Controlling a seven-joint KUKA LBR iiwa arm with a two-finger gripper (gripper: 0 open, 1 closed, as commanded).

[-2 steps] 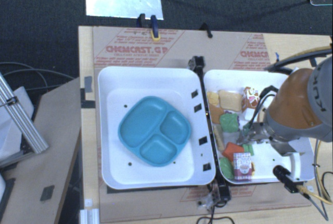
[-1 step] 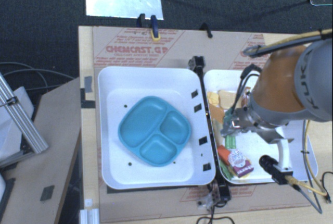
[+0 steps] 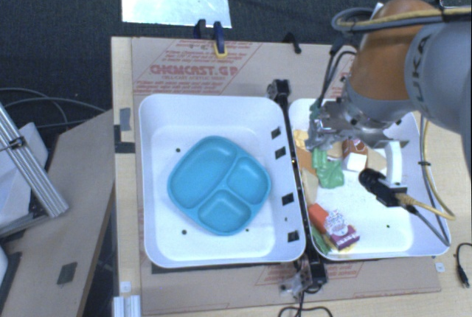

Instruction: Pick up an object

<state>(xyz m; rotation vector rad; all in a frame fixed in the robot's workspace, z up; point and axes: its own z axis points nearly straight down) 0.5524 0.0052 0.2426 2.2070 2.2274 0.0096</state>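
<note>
Camera view, one entry. Surface (image 3: 193, 69): brown board with red lettering, carrying two shallow white bins side by side. Left bin (image 3: 152, 118): holds one blue divided plate (image 3: 219, 184), lying flat near the middle, nothing on it. Right bin (image 3: 385, 231): holds a loose group of small things along its left half. These are a green object (image 3: 329, 169), a white block (image 3: 356, 161) just beside it, a yellowish piece (image 3: 301, 139) by the wall between the bins, an orange object (image 3: 318, 215) and a purple-and-white packet (image 3: 341, 232) near the front edge. Arm (image 3: 402, 72): grey with an orange band, reaching in from the right and standing over the back of the right bin. Gripper (image 3: 322, 133): low over the clutter, just above the green object; whether it is open or closed cannot be told from this angle, and nothing is seen held in it. Step in hand, by judgement: approach and descent onto a target, most likely the green object, with no lift yet made. Next move, by judgement: settle straight down on that one object, clear of the white block and the dividing wall, close firmly, then rise without dragging its neighbours.
</note>
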